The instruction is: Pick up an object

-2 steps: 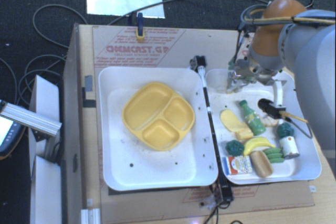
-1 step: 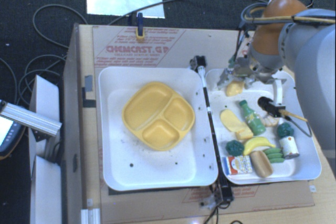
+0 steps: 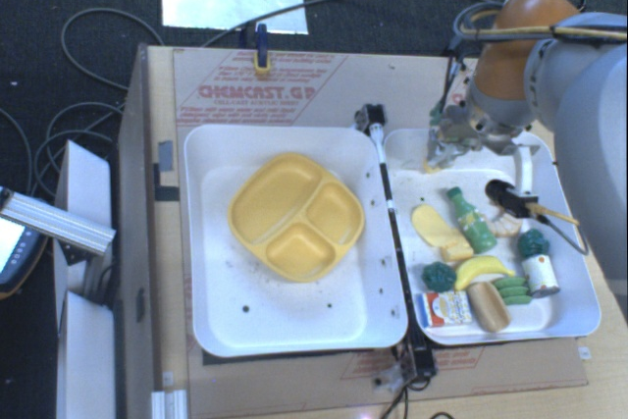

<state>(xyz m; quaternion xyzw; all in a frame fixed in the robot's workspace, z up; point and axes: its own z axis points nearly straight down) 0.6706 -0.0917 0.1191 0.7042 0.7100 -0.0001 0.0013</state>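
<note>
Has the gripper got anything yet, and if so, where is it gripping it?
Nothing shows between its fingers. The gripper is at the far end of the right bin, apart from the toy food piled at the near end.

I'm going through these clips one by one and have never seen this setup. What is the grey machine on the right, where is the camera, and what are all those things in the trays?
The grey machine with the orange band is a robot arm. It ends in a gripper, low over the far end of the right bin; I see nothing held in it. One fixed camera looks down at a slant on two white bins. The left bin holds a yellow divided plate. The right one holds toy food: a green bottle, a banana, broccoli, a small can and a few more pieces. Its job is to pick one up.
</note>
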